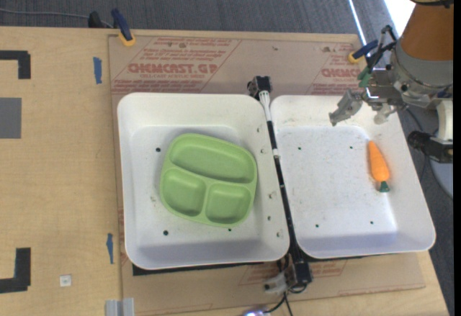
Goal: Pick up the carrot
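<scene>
Pincer [361, 111] hangs over the far edge of the right bin [338, 235], its two fingers spread apart with nothing between them, one finger [340, 114] toward 9 o'clock. One desk [57, 185] carries two white bins. One green plate [207, 179] with three compartments lies in the left bin [137, 185]. One carrot [378, 165] lies in the right bin near its 3 o'clock wall, at 5 o'clock from the pincer and apart from it.

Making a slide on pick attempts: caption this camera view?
Gripper open above the right bin, carrot lying unheld near its right wall; green plate in left bin.
</scene>
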